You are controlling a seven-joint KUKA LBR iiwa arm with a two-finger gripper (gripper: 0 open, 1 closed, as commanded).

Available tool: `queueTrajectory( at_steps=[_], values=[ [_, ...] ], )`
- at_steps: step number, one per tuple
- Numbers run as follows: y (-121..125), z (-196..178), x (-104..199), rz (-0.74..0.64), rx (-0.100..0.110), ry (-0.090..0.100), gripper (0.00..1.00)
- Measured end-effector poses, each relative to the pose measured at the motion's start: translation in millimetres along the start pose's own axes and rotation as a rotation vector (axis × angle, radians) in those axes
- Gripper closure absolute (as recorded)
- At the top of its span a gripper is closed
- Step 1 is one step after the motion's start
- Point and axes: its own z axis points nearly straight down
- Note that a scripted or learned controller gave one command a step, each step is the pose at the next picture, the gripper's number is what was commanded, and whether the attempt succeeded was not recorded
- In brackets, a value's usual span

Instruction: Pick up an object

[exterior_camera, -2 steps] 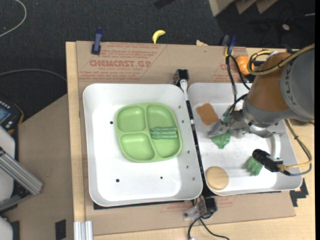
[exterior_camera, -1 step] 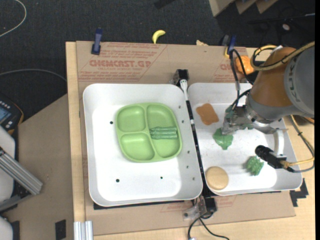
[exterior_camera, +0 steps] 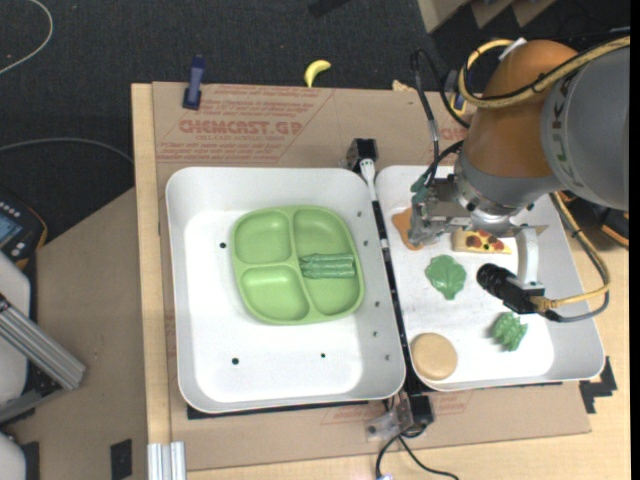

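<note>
Camera view is showing the left white shallow bin (exterior_camera: 200,268), and a light green plastic plate with four compartments (exterior_camera: 268,268) is lying near its middle. A darker green ribbed piece (exterior_camera: 328,266) is resting on the right half of this plate, and its long axis is running left to right.

In the right white shallow bin (exterior_camera: 470,320), a small flat orange piece (exterior_camera: 402,226) is lying close to the left wall. The grey metal gripper (exterior_camera: 428,230) is hanging directly beside it on the right and is covering a part of it. For this reason I cannot tell which way the orange piece is pointing, or whether it is between the jaws. I also cannot tell whether the gripper is open or closed.

Below the gripper, a green leafy toy (exterior_camera: 446,275) is lying apart from it. A round tan disc (exterior_camera: 434,356) is sitting at the bin's near edge. To the right of the gripper, a yellow wedge-shaped toy with red spots (exterior_camera: 486,240) is lying with its long axis roughly left to right. A small green lumpy toy (exterior_camera: 508,330) is lying further right, near the front.
</note>
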Motion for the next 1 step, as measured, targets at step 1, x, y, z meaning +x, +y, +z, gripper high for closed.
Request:
queueTrajectory(
  at_steps=[1],
  values=[
    [-18.9, -118.5, -6.8, 0.009, -0.002, -0.003, 1.0]
  ],
)
